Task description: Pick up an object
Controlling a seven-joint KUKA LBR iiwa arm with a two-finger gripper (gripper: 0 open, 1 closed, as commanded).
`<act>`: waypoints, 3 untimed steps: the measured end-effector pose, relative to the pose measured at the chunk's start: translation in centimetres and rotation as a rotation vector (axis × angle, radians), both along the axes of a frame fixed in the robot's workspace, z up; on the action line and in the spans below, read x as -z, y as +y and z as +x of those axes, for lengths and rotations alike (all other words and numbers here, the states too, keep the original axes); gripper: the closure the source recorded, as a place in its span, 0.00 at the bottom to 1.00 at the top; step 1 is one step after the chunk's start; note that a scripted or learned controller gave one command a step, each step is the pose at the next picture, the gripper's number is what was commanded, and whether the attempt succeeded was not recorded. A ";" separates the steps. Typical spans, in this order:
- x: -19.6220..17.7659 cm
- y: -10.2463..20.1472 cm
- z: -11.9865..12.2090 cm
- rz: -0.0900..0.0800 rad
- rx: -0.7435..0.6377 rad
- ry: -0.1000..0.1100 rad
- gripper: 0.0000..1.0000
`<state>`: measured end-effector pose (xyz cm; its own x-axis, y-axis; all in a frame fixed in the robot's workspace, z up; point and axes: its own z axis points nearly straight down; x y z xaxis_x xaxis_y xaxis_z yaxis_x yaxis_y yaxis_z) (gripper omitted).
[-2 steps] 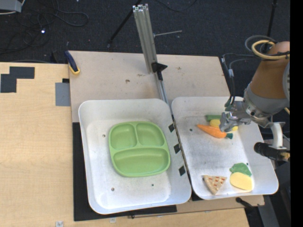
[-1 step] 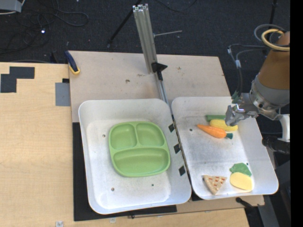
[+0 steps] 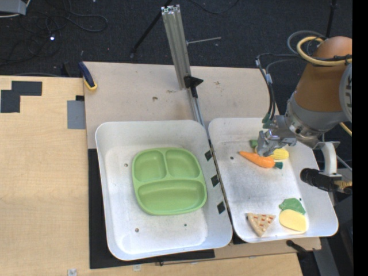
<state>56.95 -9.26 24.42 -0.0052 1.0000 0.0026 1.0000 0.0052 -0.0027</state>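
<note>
- Left bin (image 3: pixel 115 223): white, shallow, holds a green divided plate (image 3: pixel 169 180) lying flat near its middle, three compartments, nothing in them.
- Aluminium post (image 3: pixel 176 45) stands on the bench behind the bins, near the seam between them.
- Right bin (image 3: pixel 241 211): white, touches left bin along the seam with black clips.
- Toy carrot (image 3: pixel 258 159): orange, lies flat in upper half of right bin, pointed end toward the left bin, green top at its right end.
- Gripper (image 3: pixel 267 145): down in right bin right above the carrot's thick end, beside a small yellow toy (image 3: pixel 280 153); fingers blurred together, can't tell how far apart or whether anything is gripped.
- Pizza slice toy (image 3: pixel 260 223): near front edge of right bin.
- Yellow fruit toy with green leaf (image 3: pixel 294 217): just right of the pizza slice, front right corner.
- Arm (image 3: pixel 322 91): orange band, comes in from right above the bin.
</note>
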 end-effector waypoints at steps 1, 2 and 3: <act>0.0 6.0 -0.8 0.000 0.000 0.001 1.00; -0.4 11.0 -2.6 -0.001 0.001 0.002 1.00; 1.7 15.7 -4.2 -0.001 0.001 0.004 1.00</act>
